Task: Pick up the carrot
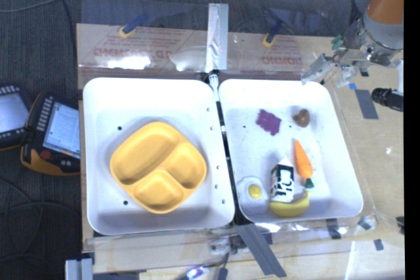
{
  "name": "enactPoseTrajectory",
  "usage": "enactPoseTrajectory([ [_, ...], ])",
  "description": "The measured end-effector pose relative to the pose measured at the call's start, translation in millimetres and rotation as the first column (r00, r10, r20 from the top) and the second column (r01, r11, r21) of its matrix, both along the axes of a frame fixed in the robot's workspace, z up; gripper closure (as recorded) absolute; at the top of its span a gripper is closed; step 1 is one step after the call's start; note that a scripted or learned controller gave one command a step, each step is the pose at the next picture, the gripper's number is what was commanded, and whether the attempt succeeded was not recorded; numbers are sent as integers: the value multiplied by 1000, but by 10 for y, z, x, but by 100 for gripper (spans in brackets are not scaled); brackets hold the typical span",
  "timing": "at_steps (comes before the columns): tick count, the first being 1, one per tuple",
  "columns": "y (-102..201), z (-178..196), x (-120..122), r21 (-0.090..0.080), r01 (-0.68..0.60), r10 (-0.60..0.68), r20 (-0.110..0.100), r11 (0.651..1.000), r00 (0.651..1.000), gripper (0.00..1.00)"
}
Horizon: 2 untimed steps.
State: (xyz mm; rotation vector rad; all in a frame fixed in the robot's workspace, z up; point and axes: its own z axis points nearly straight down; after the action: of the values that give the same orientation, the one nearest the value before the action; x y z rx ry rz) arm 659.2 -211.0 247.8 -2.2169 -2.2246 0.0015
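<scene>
Hovering at the right bin's (338, 141) far right corner, the gripper (326, 69) has fingers spread apart, holding nothing. Carrot (302, 160) lies in that bin's near half, just beside the milk carton (283, 181) and above the banana (290, 206). Risk: fingers snagging carton or banana since they crowd it. Long axis runs near-far, tip pointing far, green end near.

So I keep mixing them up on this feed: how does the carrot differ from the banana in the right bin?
The carrot is orange; the banana is yellow. The carrot is straight and tapered, with a green end, lying roughly up-down in the view; the banana is curved and lies crosswise along the near wall, below the carrot. Both sit in the right bin, beside the black-and-white carton.
</scene>
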Motion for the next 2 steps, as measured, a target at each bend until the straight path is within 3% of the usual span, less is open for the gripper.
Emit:
enactPoseTrajectory([
  [1,29,-703,-727,-4,135,-135,-2,991,991,0],
  [2,126,-1517,-949,4,284,-284,3,959,959,0],
])
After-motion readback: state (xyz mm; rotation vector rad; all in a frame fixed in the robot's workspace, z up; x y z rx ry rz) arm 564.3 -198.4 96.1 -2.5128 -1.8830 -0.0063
